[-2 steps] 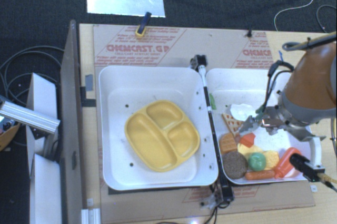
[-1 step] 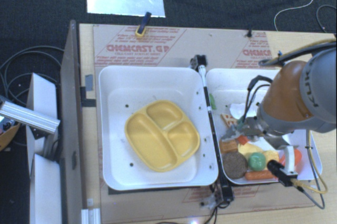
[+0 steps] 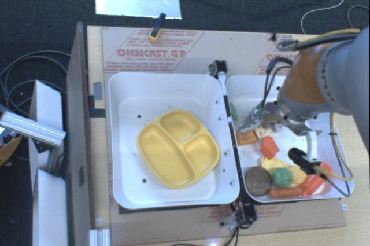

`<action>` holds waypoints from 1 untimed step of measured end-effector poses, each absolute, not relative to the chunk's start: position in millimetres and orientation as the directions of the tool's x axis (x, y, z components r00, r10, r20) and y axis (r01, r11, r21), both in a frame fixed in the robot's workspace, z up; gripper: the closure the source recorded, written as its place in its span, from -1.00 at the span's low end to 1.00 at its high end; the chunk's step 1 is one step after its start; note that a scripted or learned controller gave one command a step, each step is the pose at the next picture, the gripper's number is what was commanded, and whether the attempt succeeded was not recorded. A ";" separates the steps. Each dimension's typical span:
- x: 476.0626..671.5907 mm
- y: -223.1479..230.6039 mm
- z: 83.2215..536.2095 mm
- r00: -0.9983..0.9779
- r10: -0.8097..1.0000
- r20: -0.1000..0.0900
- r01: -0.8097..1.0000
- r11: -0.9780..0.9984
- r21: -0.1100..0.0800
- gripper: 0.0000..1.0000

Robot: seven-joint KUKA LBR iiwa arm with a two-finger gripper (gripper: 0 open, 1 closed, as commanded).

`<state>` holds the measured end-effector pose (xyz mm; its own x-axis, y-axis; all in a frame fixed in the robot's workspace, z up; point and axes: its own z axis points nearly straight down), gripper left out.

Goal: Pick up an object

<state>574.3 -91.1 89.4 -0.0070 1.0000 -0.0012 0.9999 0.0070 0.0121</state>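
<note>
**Gripper low over the toast in the right bin**

An orange carrot (image 3: 284, 193) lies along the 6 o'clock wall of the right bin (image 3: 248, 87), closest to the lens. Just beside it, at its 9 o'clock, sits a round brown patty (image 3: 258, 180). A green ball (image 3: 282, 176) rests at the carrot's 12 o'clock, touching a yellow piece (image 3: 272, 163) behind it. A red-orange piece (image 3: 314, 184) lies by the carrot's 3 o'clock end.

Nearer the bin's middle sits an orange-red block (image 3: 269, 147). At its 10 o'clock a tan toast slice (image 3: 247, 137) lies close to the wall shared with the left bin (image 3: 162, 88).

The gripper (image 3: 256, 123) hangs low in the right bin, just at the toast slice's 1 o'clock and very near it. Whether it is open or closed cannot be told from this view. The grey arm (image 3: 341, 74) reaches in from 3 o'clock.

The left bin holds a yellow divided plate (image 3: 178, 148), lying flat toward that bin's 5 o'clock. Both bins rest side by side on the counter (image 3: 144, 49).
</note>
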 end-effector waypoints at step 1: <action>576.1 -93.6 104.3 -0.003 1.000 -0.004 1.000 0.003 0.023 1.00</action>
<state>576.1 -93.6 104.3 -0.0030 1.0000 -0.0045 0.9997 0.0031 0.0225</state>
